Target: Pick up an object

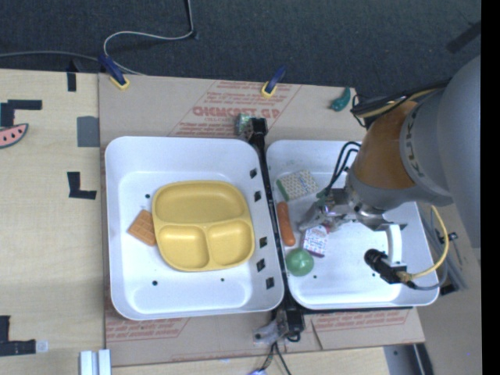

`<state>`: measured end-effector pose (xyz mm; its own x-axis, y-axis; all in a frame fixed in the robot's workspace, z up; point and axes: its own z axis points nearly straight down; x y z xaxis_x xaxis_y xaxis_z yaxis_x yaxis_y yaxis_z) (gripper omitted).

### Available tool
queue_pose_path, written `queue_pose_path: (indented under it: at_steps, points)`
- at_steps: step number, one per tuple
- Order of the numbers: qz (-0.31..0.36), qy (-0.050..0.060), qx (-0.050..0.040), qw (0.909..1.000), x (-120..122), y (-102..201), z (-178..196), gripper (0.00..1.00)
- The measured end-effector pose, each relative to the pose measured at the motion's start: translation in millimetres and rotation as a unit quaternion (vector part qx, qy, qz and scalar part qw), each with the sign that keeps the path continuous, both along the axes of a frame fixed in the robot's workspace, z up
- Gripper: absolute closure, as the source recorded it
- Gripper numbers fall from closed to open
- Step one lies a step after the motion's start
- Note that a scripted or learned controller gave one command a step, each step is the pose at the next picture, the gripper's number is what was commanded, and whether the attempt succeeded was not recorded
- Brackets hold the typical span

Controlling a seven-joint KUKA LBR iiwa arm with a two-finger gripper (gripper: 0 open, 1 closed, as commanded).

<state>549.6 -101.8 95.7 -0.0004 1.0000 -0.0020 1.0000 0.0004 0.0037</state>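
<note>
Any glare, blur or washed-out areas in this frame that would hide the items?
Camera view: lighting is even, with soft shadows; the white bins are bright, near washed-out, yet the yellow tray and green ball read clearly. The pincer area is soft and cluttered, so detail there is hard to resolve.

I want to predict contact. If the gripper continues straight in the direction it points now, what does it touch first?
Probably the small white-and-red packet just below the gripper in the right bin, though depth is unclear.

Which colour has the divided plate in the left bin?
Yellow; the divided plate shows plainly in the camera view.
</note>
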Motion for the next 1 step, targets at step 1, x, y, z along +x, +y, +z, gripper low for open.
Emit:
queue_pose_path:
  at_steps: [1]
  points:
    - [0.001,0.002,0.0016,1.0,-65.6,45.3,88.5,1.0]
